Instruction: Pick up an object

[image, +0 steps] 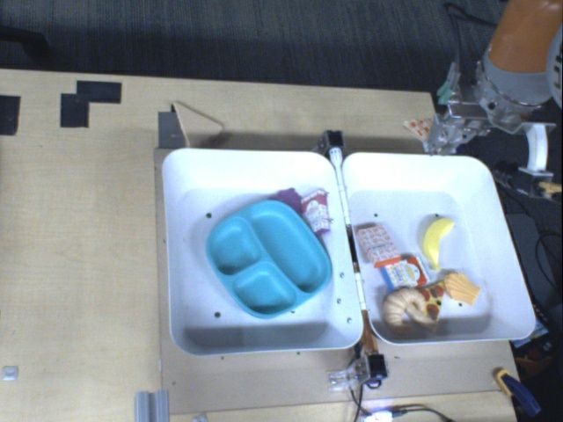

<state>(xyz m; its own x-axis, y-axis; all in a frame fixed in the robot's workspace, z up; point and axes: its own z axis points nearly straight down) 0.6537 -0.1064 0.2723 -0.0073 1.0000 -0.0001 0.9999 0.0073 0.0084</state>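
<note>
Beyond right bin's [493,183] far rim, tool [444,136] hangs downward; its state is unclear.

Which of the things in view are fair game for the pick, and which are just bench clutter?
Pick candidates: banana, croissant, red snack packet, blue divided tray, with the gripper above the right bin's far rim.

Lying about: black tape marks, cables.
</note>
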